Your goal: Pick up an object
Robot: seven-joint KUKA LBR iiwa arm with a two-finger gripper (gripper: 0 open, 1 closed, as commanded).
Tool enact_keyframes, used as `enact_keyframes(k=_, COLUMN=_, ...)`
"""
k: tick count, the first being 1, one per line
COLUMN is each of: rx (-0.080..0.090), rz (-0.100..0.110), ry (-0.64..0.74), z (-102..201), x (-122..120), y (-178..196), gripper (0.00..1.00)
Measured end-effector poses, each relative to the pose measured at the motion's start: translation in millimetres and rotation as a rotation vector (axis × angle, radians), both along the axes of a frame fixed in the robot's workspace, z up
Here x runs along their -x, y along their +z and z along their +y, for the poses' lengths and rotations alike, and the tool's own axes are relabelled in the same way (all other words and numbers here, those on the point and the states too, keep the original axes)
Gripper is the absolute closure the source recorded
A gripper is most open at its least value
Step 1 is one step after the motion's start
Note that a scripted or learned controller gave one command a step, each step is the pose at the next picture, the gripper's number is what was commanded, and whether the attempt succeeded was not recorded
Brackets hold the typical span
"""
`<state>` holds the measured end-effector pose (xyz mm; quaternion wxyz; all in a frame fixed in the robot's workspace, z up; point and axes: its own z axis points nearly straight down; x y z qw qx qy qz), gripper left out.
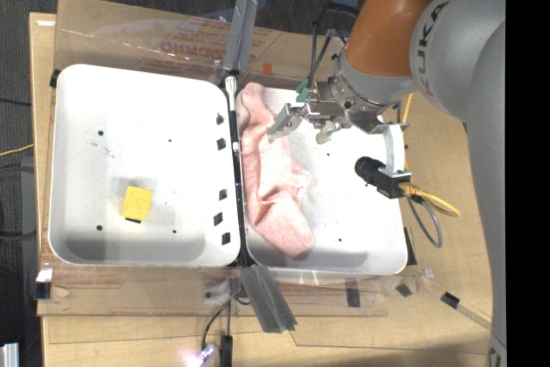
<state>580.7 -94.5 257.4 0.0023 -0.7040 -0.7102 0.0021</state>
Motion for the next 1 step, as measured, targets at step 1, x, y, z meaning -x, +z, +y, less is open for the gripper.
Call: enact_keyframes(k=1, rx=0.001, rz=-0.001, ry=-0.035, z=-24.6, x=-21.5, y=-71.0, gripper=0.00)
